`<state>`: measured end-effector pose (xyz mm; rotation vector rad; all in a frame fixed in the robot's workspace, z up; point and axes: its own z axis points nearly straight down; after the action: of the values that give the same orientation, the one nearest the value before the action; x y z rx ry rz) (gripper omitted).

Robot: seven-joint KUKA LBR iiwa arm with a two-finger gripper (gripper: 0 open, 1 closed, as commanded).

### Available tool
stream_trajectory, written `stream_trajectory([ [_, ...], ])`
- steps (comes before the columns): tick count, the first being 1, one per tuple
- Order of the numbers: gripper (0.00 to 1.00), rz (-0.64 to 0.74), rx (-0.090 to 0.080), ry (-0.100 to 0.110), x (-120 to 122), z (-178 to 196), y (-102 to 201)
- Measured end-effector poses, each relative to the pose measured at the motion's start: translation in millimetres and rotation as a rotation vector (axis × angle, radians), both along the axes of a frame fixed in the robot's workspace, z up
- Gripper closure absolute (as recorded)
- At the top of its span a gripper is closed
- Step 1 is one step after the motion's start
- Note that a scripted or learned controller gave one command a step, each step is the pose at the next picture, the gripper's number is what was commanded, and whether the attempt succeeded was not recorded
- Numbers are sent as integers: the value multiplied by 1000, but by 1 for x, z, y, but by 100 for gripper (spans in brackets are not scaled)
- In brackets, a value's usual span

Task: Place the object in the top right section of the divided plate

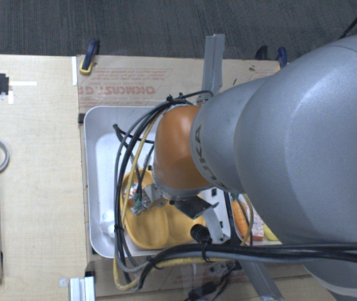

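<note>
1. Camera view: grey arm [291, 162] fills the right and centre of the frame, smooth and rounded, reaching low over the white bin [96, 168], probably to work at the plate beneath.
2. Glossy orange band [175, 149] at centre, ringed by black cables [125, 168] looped loosely, likely slack for wrist turns.
3. Yellow divided plate [150, 227] in the bin at lower centre, smooth like plastic, mostly covered by the wrist.
4. Gripper hidden beneath the wrist; cannot tell whether open, closed or holding anything.
5. Orange object [239, 221], carrot-like, just right of the wrist at lower centre-right; possibly the task's thing, though cannot be sure.
6. Pale wooden bench [34, 168] at left, matte.
</note>
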<state>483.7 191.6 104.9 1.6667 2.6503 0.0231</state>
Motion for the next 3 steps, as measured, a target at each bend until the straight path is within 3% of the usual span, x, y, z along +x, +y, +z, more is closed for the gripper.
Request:
stream_trajectory([
  [1,0,4,3,4,-1,1,2],
  [2,0,179,7,8,82,-1,-7],
  [3,100,175,-5,-2,86,6,-14],
])
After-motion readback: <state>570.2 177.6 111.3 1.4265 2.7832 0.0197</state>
